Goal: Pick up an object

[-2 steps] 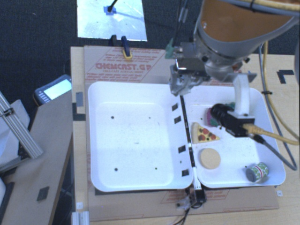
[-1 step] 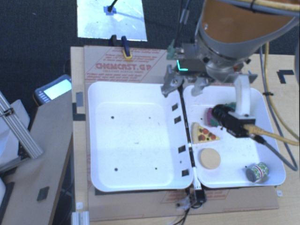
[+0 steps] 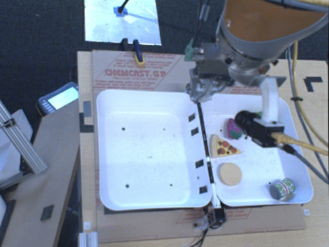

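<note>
The gripper [image 3: 201, 94] is seen at the far end of the seam between the two bins, at the top left corner of the right bin [image 3: 298, 153]. Whether it is released or clenched cannot be told, as it is blurred and partly covered by the wrist; nothing can be made out in its grasp. In the right bin are found a pizza slice [image 3: 224, 147], a tan disc [image 3: 230, 173] just below it, a pink and green object [image 3: 234, 128] and a small can [image 3: 282, 188] near the front right corner. The left bin [image 3: 110, 189] lies beside it.
</note>
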`<state>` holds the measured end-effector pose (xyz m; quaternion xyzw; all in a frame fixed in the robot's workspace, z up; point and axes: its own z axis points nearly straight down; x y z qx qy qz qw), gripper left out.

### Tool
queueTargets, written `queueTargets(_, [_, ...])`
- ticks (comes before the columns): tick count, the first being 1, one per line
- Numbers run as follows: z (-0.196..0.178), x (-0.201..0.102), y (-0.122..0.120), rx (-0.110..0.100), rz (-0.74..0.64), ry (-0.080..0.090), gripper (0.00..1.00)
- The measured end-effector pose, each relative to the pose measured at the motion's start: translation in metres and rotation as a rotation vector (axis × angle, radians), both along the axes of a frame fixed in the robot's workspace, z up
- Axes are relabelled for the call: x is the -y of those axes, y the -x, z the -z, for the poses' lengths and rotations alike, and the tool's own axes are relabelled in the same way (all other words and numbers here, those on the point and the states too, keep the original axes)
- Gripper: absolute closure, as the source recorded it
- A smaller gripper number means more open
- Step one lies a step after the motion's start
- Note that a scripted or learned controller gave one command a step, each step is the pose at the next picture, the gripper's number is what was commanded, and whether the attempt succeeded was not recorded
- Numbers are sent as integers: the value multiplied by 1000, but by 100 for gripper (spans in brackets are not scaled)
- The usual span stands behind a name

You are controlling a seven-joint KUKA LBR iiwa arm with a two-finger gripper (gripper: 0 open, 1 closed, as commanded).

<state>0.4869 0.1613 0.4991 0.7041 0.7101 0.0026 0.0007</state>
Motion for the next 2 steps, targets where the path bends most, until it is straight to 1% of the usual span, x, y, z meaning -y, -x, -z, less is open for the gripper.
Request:
queueTargets(1, [-34,-62,1,0,-1,-2,100])
queueTargets(2, [-33,-58,1,-3,4,1,0])
